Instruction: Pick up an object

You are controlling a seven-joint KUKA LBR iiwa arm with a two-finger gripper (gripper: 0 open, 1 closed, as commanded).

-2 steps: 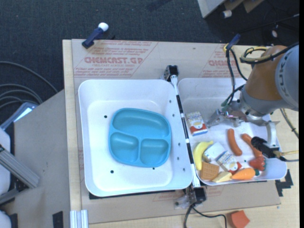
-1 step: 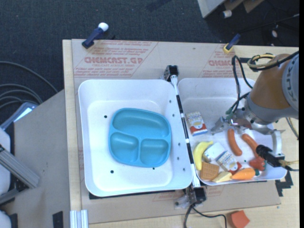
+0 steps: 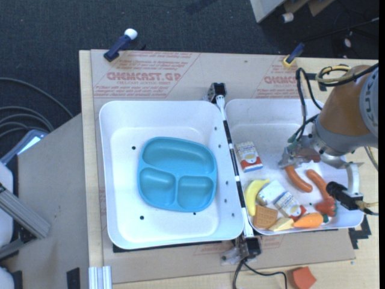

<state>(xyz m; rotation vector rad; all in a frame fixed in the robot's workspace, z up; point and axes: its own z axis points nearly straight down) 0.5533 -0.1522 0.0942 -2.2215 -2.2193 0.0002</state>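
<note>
Dark floor [image 3: 60, 17] — perhaps carpet

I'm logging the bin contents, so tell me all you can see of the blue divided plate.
The blue divided plastic plate lies flat in the left white bin, roughly at its centre. It is a rounded rectangle with three compartments, one long at the far side and two smaller ones nearer. It looks smooth and matte, and only the bin floor touches it.

Red "CHEMCAST GP" lettering is printed on the brown protective sheet [image 3: 150, 71] covering the bench.

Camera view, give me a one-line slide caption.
Gripper low over toy food in the right bin; blue tray in the left bin.
</note>
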